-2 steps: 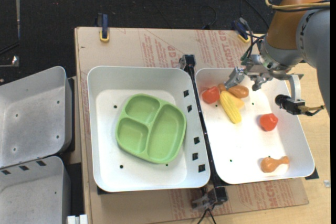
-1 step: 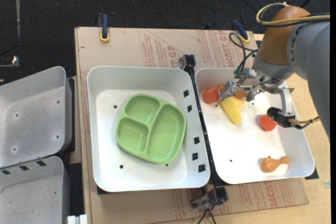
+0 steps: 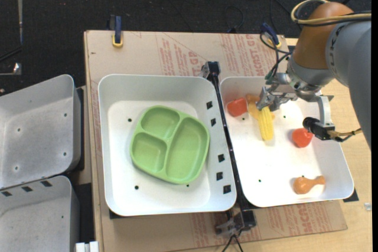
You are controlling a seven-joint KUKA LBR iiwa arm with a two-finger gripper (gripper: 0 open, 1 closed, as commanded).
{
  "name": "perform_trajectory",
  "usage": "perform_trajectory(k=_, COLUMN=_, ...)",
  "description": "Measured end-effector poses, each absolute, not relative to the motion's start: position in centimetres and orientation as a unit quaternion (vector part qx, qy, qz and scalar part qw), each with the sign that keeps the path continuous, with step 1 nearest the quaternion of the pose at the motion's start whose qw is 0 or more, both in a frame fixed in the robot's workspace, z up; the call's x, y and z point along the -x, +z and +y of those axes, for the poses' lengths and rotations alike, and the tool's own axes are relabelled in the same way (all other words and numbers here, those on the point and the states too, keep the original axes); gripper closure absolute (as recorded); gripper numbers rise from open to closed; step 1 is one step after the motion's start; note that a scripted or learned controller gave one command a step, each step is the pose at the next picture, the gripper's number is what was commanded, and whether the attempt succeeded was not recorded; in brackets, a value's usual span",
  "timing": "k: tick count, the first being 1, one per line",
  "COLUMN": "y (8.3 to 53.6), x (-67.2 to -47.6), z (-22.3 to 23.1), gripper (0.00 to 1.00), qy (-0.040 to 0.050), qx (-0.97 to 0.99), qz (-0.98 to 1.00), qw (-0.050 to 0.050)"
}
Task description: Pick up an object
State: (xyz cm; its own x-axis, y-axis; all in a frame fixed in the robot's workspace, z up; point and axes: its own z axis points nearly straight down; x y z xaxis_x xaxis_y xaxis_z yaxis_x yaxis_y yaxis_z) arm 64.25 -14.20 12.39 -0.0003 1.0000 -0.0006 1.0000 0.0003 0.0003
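One corn cob [image 3: 266, 123] lies just below the pincer [image 3: 269, 101], whose fingers, spread apart, hang over its upper end

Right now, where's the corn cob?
The corn cob lies in the right bin, upper left area, just under the hand, right of an orange-red piece.

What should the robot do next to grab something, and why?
Probably lower the tool a little onto the corn. The tool hangs at the corn's top end in the right bin, so that is the closest thing. The two tomatoes and the orange piece lie farther off.
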Motion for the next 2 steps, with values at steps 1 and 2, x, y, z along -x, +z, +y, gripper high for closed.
perform_trajectory(k=1, y=18.0, x=-65.3, z=-14.5, gripper=1.00, qy=0.0016, qx=-0.706, qz=0.708, qw=0.003)
perform_trajectory(k=2, y=23.4, x=-65.5, z=-14.6, gripper=1.00, qy=0.0017, qx=-0.706, qz=0.708, qw=0.003)
